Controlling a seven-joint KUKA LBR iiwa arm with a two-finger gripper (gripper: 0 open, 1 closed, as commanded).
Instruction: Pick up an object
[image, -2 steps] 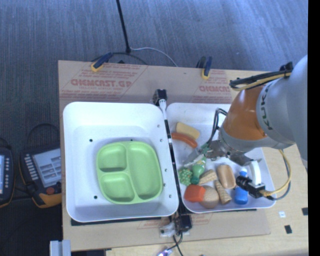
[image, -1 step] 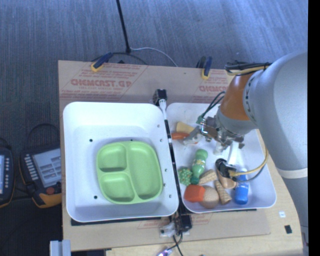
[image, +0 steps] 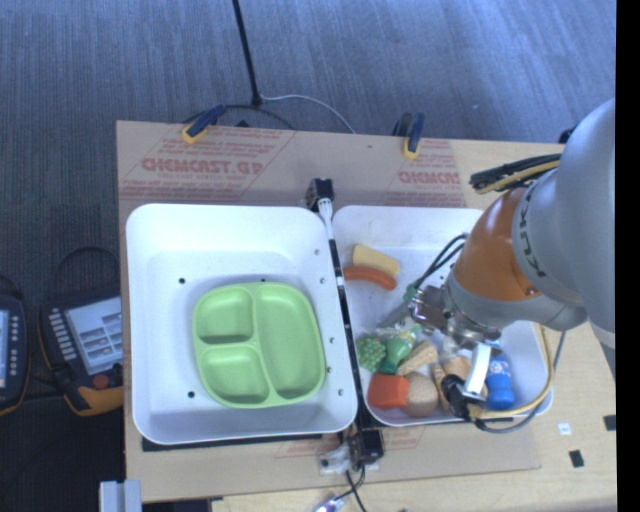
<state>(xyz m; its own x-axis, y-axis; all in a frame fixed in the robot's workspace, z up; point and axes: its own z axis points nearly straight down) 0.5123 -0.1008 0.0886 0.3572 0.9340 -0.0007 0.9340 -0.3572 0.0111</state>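
The fingers' state cannot be told, the gripper (image: 436, 322) being sunk into the toy food pile in the right bin (image: 520, 222), its tip lost among a green piece (image: 374, 351), a corn-like piece (image: 418, 354) and a red block (image: 388, 390). A yellow-and-red piece (image: 371, 266) is seen apart toward the bin's far end. A green divided plate (image: 260, 342) is seen in the left bin (image: 160, 235) on the desk (image: 160, 160).

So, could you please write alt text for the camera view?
A grey robot arm with an orange band reaches into the right white bin above small toy foods. The left white bin holds a green divided plastic plate.
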